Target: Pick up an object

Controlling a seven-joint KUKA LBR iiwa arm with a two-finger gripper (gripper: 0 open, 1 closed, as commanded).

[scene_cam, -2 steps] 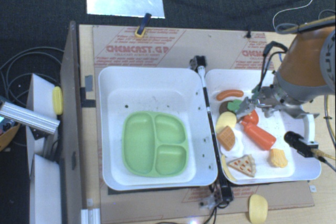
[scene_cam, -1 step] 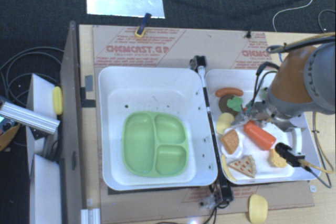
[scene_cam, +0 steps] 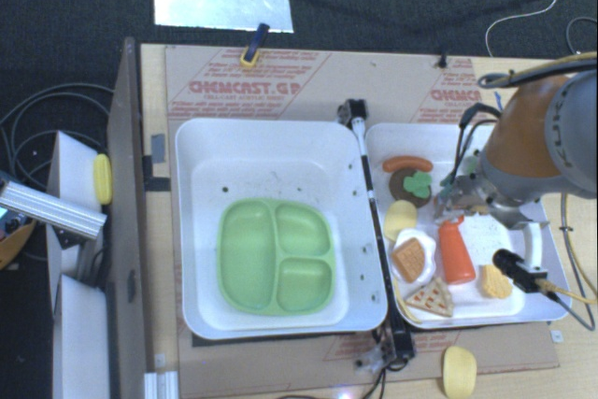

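**Ana:** Looking down on the bench, I see the arm [scene_cam: 537, 140] reaching in from the right over the right bin [scene_cam: 425, 137], with the gripper [scene_cam: 458, 197] low among the toy food.

**Ben:** Is it holding anything?

**Ana:** I cannot tell. The wrist hides the tip, so whether the hand is released or clenched is not visible. Nothing shows as lifted.

**Ben:** Which object is it after?

**Ana:** My guess is the orange carrot [scene_cam: 455, 252], which lies just below the gripper, top end touching or nearly touching it. Close by are the green and brown piece [scene_cam: 412, 186], the sausage [scene_cam: 408, 164] behind it, the pale yellow piece [scene_cam: 400, 218], the bread slice [scene_cam: 410, 259], the pizza wedge [scene_cam: 429, 299] and the cheese cube [scene_cam: 495, 281].

**Ben:** And the left bin [scene_cam: 201, 145]?

**Ana:** It holds only the green divided plate [scene_cam: 277, 255]. A yellow piece [scene_cam: 458, 370] lies outside on the cardboard, in front of the right bin.

**Ben:** So which step is this?

**Ana:** I judge it the reach or grasp step: down at the objects, nothing raised yet.

**Ben:** What does the next move call for?

**Ana:** A firm closing on one item alone, then a straight lift clear of the crowded neighbours and the bin wall; the carrot's smooth taper could slip
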